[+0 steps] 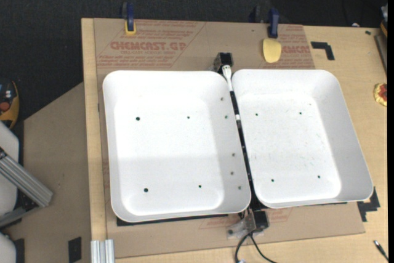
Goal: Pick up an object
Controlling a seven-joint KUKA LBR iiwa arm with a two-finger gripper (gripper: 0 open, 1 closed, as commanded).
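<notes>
Two shallow white bins sit side by side on the bench (184,40), whose top is a brown sheet printed with red lettering. The left bin (111,132) and the right bin (354,151) almost touch along their inner rims, with a thin black strip (237,123) running between them. Each bin floor carries four small dark dots, set roughly in a square.

The only loose things in sight lie outside the bins. A small pale yellow object (271,50) rests on the bench just beyond the far rim of the right bin, directly below a blue clamp (273,20) that grips the bench's far edge. A second blue clamp (128,12) stands on the same edge, beyond the left bin. A small orange and yellow object (380,93) lies on the bench at the right, near the right bin's outer rim; what it is cannot be told.

A black cable (246,248) trails off the near edge below the gap between the bins. A grey metal bar (24,180) slants across the lower left, off the bench.
</notes>
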